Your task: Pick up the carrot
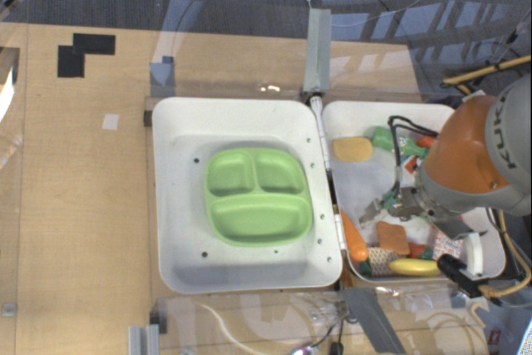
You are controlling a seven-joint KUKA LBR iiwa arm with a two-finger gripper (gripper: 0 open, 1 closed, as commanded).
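Carrot (356,239) lies in the right bin (366,114), against that bin's left wall near the front-left corner, its orange length running along the wall with one end toward the front rim. Just beside it, along the front edge, sit a pale mesh-textured item (380,261) and a yellow banana (413,266), the banana lying flat and parallel to the front rim. A reddish-brown block (392,238) rests right behind these, between the carrot and the arm (474,150).

The gripper (401,203) hangs over the middle of the right bin, above the brown block and apart from the carrot, which sits to its left nearer the wall. Its metal fingers point down and toward the bin's left side; nothing is visibly between them, and whether they are spread or closed cannot be told from this angle. The orange band of the arm covers the right half of the bin.

Farther back, a tan oval piece (352,149) lies near the back-left corner of the right bin, with a green item (382,137) and a red one (423,142) beside it, toward the back edge.

The left bin (174,179) holds a green divided plate (258,195) at its centre, lying flat, its two small compartments toward the back edge.
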